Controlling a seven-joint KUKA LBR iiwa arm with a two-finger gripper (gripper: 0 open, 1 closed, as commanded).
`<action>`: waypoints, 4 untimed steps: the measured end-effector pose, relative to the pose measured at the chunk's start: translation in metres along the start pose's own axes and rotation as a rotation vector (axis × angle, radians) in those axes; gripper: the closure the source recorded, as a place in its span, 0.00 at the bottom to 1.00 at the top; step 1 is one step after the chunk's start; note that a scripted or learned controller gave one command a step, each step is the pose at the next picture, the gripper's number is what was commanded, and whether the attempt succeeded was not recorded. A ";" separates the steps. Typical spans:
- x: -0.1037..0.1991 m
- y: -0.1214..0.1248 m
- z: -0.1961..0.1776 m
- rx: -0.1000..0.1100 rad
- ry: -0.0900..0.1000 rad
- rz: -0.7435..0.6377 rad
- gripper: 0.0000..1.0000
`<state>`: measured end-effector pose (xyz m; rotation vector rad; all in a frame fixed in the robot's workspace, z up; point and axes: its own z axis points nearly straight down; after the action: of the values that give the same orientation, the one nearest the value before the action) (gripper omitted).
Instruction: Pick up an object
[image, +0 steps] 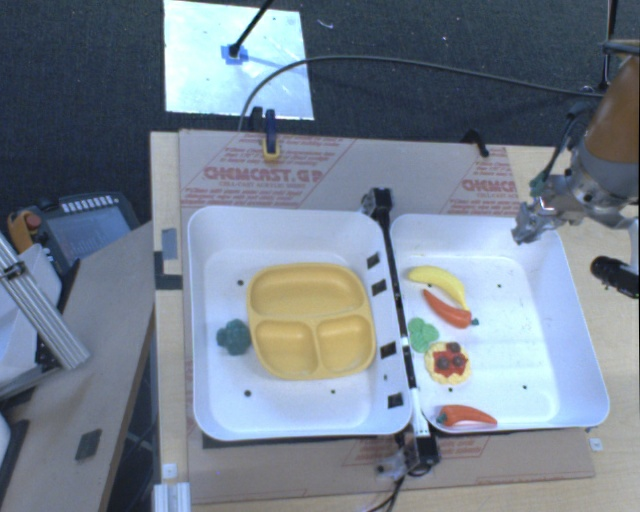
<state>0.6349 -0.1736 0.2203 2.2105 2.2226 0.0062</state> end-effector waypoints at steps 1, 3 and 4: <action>0.000 0.002 -0.055 0.000 0.000 0.000 1.00; 0.094 -0.045 -0.031 0.008 0.003 -0.002 1.00; 0.151 -0.063 -0.019 0.009 0.005 -0.004 1.00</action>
<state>0.5705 -0.0228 0.2381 2.2128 2.2336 0.0015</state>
